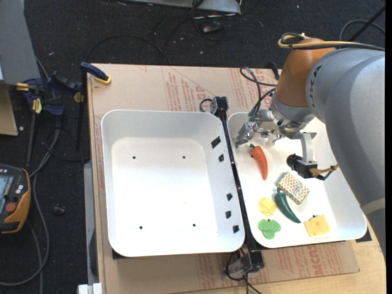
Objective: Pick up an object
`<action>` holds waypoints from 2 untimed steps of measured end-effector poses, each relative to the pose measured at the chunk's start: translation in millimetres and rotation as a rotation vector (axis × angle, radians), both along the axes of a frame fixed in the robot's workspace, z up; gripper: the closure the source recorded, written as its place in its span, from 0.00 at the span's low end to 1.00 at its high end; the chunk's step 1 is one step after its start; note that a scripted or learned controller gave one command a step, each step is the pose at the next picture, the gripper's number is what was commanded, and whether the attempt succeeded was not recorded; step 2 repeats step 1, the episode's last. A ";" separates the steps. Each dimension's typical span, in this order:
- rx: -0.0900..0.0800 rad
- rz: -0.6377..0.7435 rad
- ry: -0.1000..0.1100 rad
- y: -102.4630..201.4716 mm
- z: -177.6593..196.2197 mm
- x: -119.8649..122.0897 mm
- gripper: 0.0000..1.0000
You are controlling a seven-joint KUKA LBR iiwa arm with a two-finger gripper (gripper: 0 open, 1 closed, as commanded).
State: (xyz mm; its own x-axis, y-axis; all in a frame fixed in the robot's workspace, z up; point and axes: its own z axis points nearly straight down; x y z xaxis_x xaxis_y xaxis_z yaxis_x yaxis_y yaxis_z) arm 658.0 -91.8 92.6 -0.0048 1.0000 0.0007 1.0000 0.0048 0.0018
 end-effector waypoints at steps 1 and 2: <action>-0.002 -0.010 0.003 -52.8 -0.1 -84.6 0.00; -0.002 -0.010 0.003 -52.8 -0.1 -84.6 0.00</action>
